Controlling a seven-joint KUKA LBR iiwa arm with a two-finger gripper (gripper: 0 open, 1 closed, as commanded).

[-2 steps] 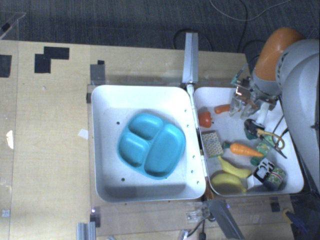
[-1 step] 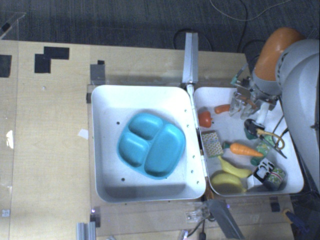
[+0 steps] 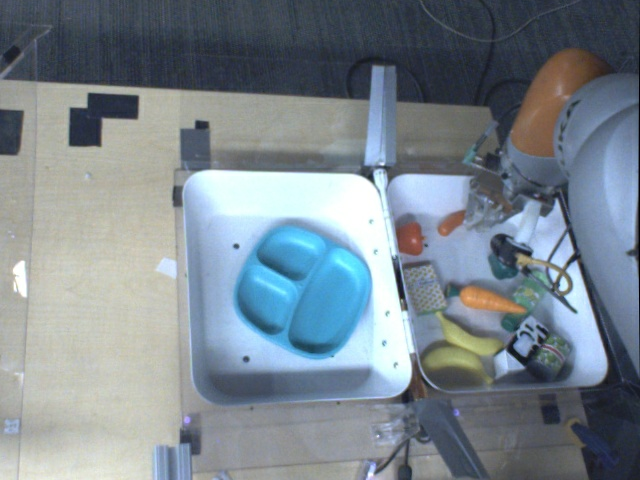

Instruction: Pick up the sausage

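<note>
Camera view puts the gripper (image 3: 487, 206) low over the right-hand bin (image 3: 590, 368), toward that bin's 12 o'clock end, so you are at the approach or grasp stage and nothing is lifted yet as far as you can see. You cannot tell whether the tool is open or closed, as the wrist hides its tip. The sausage (image 3: 452, 223) lies on the bin floor just at the gripper's 8 o'clock, close to or touching it: a short, reddish-orange stub, tilted, with part of it seemingly tucked under the tool. A tomato (image 3: 410, 236) sits near it at 8 o'clock; a carrot (image 3: 490, 301) and a banana (image 3: 468, 336) lie further toward 6 o'clock. The lift itself is left to do.
</note>
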